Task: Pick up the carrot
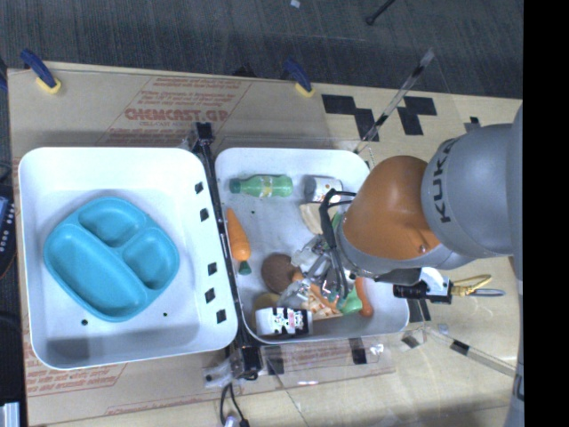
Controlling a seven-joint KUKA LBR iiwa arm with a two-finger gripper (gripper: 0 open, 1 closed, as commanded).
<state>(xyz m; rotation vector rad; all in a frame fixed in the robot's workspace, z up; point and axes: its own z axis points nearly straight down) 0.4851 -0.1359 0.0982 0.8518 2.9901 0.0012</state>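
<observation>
An orange carrot [238,237] lies lengthwise against the left wall of the right bin [267,162]. My gripper [314,269] hangs low over the bin's lower middle, right of the carrot and apart from it, beside a brown rounded object [276,270]. The grey arm with its orange band [391,213] covers the right part of this bin. A small orange piece with a green end [358,299] lies under the wrist, near the front right corner.
A green bottle [262,185] lies near the back wall of the right bin. A black-and-white container [284,321] lies at its front wall beside mixed small items [320,305]. The left bin [36,238] holds a blue divided plate [111,254].
</observation>
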